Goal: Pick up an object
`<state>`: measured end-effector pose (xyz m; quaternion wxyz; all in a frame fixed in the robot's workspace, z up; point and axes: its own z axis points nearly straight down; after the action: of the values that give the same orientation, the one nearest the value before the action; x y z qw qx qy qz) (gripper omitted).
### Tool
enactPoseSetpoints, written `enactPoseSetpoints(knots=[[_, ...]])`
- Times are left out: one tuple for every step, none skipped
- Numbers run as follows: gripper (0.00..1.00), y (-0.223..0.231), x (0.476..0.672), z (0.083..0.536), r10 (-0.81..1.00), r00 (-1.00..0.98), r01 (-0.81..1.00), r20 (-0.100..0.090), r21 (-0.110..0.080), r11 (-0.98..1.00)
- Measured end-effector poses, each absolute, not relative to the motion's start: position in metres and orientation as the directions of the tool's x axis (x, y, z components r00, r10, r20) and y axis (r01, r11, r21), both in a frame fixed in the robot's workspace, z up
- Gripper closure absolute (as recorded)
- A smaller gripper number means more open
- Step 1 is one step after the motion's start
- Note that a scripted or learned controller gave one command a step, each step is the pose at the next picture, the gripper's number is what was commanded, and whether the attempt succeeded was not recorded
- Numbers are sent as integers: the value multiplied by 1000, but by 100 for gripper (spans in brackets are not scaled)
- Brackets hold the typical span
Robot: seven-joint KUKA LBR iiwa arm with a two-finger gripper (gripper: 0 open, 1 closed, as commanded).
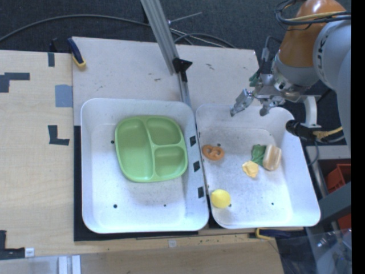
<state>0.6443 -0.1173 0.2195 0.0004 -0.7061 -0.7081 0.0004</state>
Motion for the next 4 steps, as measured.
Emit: enactPoseSetpoints(knots=[[0,-117,644,219,1000,-3,1000,0,-1,3],[0,-113,641,155,1000,-3,1000,0,-8,3],[0,-111,631,106,1000,-2,1000,-1,-6,2],[0,-111,631,88,1000,-2,1000,-2,-2,2]])
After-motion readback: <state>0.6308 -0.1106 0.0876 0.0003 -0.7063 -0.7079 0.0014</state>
